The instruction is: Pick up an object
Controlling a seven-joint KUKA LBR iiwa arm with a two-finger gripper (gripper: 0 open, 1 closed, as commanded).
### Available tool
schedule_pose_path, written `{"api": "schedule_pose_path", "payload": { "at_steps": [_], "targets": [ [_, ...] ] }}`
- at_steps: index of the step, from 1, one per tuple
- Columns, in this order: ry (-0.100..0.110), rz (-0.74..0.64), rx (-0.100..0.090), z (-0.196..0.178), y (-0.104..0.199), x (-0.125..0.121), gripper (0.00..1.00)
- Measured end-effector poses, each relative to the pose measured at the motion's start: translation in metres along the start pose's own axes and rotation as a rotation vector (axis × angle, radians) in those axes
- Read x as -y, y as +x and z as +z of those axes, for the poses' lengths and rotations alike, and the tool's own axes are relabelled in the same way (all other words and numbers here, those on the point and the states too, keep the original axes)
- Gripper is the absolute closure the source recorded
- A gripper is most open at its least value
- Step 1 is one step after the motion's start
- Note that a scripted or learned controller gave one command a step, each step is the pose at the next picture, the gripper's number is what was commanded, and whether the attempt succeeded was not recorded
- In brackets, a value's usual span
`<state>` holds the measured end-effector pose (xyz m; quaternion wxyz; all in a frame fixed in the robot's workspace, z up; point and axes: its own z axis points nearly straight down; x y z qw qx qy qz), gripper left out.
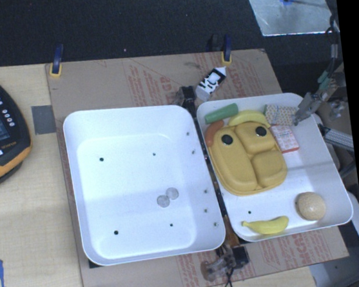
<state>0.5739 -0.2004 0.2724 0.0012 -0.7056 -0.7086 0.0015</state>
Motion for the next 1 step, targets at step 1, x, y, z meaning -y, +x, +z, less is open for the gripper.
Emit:
{"api": "schedule_pose_path", "payload": {
  "at_steps": [1],
  "targets": [
    [0.002, -0.001, 0.000, 0.0728, -0.0110, -0.0143, 0.00]
  ]
}}
